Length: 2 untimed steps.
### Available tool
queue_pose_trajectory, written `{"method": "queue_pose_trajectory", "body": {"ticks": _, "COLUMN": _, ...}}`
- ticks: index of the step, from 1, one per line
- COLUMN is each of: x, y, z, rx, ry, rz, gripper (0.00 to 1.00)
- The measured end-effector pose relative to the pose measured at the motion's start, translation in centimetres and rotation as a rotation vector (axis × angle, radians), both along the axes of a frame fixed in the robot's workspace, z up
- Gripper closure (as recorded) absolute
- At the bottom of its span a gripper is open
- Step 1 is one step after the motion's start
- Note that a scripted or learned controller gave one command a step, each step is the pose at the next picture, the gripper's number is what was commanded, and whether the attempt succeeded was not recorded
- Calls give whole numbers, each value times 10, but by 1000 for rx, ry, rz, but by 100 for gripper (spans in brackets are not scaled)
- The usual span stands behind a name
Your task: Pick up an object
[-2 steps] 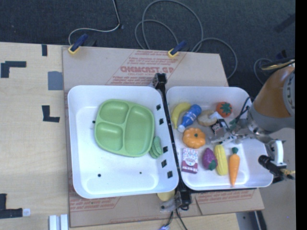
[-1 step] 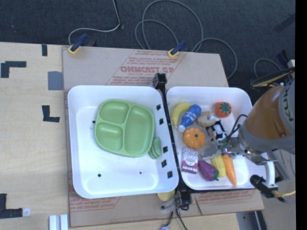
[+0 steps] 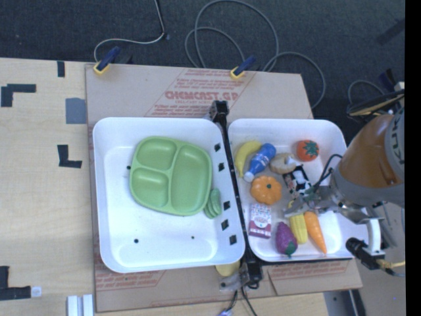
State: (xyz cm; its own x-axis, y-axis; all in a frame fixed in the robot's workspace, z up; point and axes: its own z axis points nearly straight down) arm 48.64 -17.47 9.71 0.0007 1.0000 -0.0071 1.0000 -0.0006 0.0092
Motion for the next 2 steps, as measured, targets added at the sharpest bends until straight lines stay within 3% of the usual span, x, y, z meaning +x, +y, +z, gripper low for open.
{"method": "queue_pose_trajectory", "body": {"ticks": 1, "x": 36, "y": 65, "z": 103, "rx": 8, "ry": -1, "rz": 10, "gripper": 100}}
{"method": "queue_pose_trajectory", "body": {"ticks": 2, "x": 37, "y": 129, "z": 98, "rx": 10, "ry": 10, "rz": 9, "gripper": 100}}
